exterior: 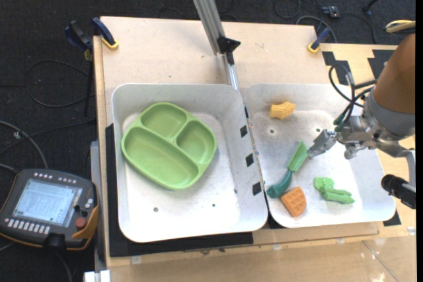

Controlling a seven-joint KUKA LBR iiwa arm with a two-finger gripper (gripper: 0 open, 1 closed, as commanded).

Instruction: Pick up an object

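Green and long, the toy vegetable (pixel 291 167) lies in the right bin (pixel 370 208), and we take it as the likeliest thing to pick, since it is nearest the hand (pixel 322 142). Its long axis runs on a slant, from the upper end close beside the hand down and to the view's left, where a darker curved tip ends near the bin's left wall. The hand sits just up and to the right of that upper end, reaching in from the view's right; we cannot tell whether it is open or closed, and nothing shows in its grip. We judge the coming move turns on crossing that slanted axis squarely near the upper half.

Just below the dark tip lies an orange wedge (pixel 295 201), almost touching it. A small green piece (pixel 332 190) rests to the right of the wedge, apart from it. A yellow chunk (pixel 282 110) lies well apart, near the bin's far wall.

We see the left bin (pixel 132 214) holding a green divided plate (pixel 169 144) with three compartments. Both bins rest side by side on the table (pixel 165 49).
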